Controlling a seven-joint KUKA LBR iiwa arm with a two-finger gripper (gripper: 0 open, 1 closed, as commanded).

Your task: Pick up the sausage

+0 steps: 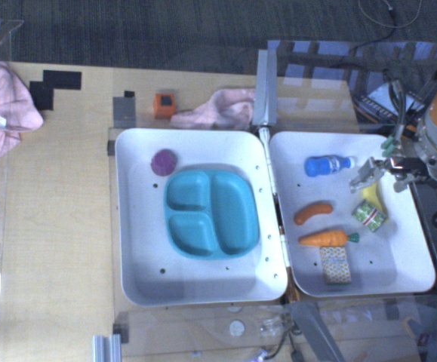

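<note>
Sausage (313, 212) lies in right bin (414, 277), just above carrot (324, 239). My gripper (378, 170) hovers near yellow item, jaws' state unclear. Sausage looks light, smooth, likely slippery; grip across middle.

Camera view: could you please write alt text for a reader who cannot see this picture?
A grey robot arm's gripper hovers over the upper right of the right bin, which holds a sausage, carrot, blue bottle and small packets. The left bin holds a teal divided tray and a purple disc.
</note>
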